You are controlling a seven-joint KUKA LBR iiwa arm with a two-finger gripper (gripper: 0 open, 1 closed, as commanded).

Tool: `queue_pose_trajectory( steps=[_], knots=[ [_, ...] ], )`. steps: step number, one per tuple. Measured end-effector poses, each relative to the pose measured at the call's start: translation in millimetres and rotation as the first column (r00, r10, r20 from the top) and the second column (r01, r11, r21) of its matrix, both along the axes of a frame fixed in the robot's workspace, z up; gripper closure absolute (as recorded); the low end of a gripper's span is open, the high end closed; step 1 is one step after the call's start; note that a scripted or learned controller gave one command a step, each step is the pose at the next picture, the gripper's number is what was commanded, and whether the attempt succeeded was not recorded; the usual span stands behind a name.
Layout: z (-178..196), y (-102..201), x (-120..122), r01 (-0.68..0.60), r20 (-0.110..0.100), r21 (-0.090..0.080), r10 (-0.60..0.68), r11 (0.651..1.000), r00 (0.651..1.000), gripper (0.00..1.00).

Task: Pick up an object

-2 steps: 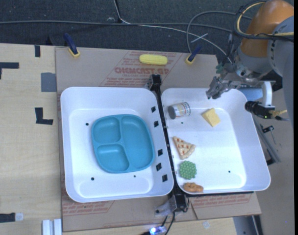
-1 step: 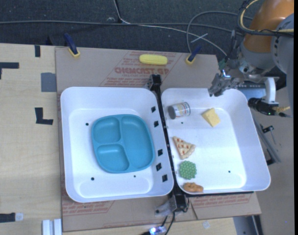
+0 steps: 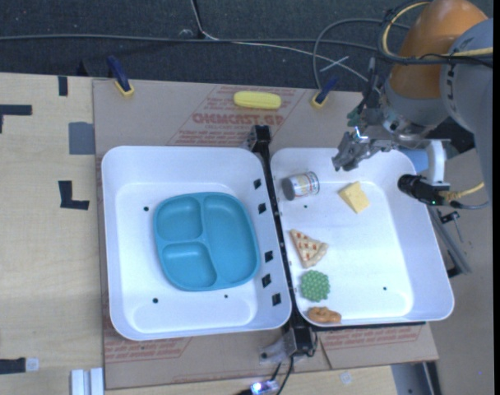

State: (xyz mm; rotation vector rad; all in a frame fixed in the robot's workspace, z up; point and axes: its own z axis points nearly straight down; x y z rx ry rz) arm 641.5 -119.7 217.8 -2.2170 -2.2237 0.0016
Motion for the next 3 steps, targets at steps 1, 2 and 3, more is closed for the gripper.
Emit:
queue_pose_trajectory(
  steps=[1, 2, 3],
  knots=[
    [-9, 53, -12, -0.002, -0.001, 0.001, 0.002, 1.000, 1.000, 1.00],
    [-17, 103, -34, -0.002, -0.002, 0.001, 0.002, 1.000, 1.000, 1.00],
    [-17, 147, -55, -0.002, -0.002, 0.001, 0.002, 1.000, 1.000, 1.00]
  ],
)
